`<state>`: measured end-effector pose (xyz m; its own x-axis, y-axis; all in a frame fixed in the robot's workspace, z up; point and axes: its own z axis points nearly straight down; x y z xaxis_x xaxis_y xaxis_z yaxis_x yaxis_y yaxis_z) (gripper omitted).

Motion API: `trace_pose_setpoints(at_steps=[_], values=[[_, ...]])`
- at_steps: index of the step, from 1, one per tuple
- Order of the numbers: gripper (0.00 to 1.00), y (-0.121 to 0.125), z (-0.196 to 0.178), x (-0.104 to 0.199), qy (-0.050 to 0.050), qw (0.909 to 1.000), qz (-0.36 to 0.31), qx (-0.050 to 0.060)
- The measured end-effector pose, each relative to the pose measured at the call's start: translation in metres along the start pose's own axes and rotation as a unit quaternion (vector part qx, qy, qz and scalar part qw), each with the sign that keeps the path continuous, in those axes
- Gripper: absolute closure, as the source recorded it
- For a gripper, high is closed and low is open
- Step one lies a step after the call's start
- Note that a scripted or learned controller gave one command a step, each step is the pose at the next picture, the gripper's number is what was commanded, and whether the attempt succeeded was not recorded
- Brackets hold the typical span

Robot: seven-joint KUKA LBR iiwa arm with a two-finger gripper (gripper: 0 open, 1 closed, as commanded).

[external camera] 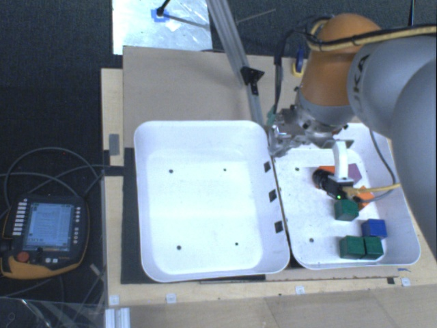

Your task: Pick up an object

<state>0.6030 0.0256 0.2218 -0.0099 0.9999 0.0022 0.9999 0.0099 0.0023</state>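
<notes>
The right bin (307,251) holds several small blocks along its right side. A green block (346,210) lies mid-bin, with a blue block (374,227) just below it to the right. Two more green blocks (362,247) sit side by side near the front wall. A purple piece (355,171) and a small orange piece (366,195) lie further back. My gripper (280,140) hangs under the orange wrist band over the bin's far left corner, by the wall between the bins. It stands well to the left of the blocks, with nothing seen in it.
The left bin (147,183) stands beside the right one, sharing a raised middle wall (276,197). A slanted metal pole (229,33) rises behind the bins. A teach pendant (44,234) with cables lies on the floor at far left.
</notes>
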Motion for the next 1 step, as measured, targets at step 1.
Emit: trace_pose_setpoints(at_steps=[1], values=[[1.0, -0.011, -0.0109, 0.061, 0.001, 1.0, -0.001, 0.0]])
